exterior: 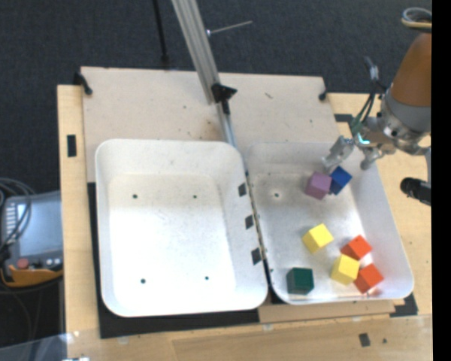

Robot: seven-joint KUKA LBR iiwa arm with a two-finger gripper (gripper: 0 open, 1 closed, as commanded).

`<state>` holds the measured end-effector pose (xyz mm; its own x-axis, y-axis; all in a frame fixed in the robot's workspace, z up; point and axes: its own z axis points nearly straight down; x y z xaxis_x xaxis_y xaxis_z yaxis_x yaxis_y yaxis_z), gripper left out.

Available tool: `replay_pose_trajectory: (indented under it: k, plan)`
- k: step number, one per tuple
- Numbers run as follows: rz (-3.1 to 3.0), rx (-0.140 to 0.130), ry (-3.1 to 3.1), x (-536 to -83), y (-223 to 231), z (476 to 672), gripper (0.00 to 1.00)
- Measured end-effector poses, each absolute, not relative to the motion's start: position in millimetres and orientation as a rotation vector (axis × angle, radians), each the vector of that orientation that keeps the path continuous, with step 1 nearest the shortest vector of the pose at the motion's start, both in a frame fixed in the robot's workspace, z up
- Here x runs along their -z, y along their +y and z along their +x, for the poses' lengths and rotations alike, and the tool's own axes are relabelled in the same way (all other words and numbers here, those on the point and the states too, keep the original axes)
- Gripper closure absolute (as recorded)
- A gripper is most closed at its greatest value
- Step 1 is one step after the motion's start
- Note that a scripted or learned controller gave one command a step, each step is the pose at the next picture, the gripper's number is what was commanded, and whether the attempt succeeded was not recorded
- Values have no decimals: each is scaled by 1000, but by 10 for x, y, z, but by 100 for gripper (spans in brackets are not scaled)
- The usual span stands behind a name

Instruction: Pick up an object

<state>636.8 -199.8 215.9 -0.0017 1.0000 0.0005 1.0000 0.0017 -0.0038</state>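
**Blocks in the right bin, pincer above its far corner**

The right bin [383, 224] holds a purple block [318, 185] touching a blue block [340, 179], a yellow block [317, 238], a green block [300, 280], and a cluster of a second yellow [345, 269] and two orange blocks [356, 247] [370, 277]. The arm [413, 89] slants in, its pincer [357, 155] just above the blue block; whether it is parted I cannot tell. The left bin [105, 201] is smooth white plastic on the wooden bench [71, 224].

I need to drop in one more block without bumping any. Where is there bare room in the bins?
The left bin is bare floor wall to wall. In the right bin, a strip along the divider above the green cube is free. The right side is crowded with cubes, under the gripper.
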Motion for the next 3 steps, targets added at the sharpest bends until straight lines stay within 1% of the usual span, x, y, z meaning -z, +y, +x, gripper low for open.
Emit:
replay_pose_trajectory:
  k: [1,2,3]
  plan:
    - [-2218,-3,-2228,-2191,-2003,6377,0]
    - [-2221,-5,-2222,-1766,-2028,6329,0]
    - [-2227,1,-2224,-1328,-2124,6416,0]
